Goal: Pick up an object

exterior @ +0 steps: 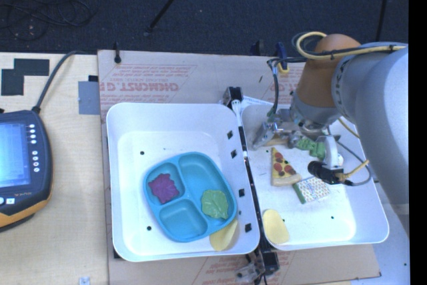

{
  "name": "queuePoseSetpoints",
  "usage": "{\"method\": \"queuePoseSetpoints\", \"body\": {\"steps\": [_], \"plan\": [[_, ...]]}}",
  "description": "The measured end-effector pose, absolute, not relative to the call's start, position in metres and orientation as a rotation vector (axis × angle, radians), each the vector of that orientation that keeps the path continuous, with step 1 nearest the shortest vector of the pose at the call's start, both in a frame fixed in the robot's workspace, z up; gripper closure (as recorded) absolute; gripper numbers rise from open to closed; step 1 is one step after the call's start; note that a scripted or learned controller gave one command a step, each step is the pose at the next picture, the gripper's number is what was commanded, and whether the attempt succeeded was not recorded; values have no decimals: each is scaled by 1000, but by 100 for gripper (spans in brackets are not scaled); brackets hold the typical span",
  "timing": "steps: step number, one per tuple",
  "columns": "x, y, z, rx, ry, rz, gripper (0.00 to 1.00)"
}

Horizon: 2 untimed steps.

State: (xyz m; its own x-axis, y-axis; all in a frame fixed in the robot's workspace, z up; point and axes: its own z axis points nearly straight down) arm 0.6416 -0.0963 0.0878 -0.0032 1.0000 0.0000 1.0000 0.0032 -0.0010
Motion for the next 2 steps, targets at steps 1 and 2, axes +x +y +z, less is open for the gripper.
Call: {"method": "queuePoseSetpoints", "body": {"steps": [1, 2], "plan": [[594, -102, 87, -2219, -2216, 6, 0], [562, -102, 88, -2220, -2219, 2, 0]]}}
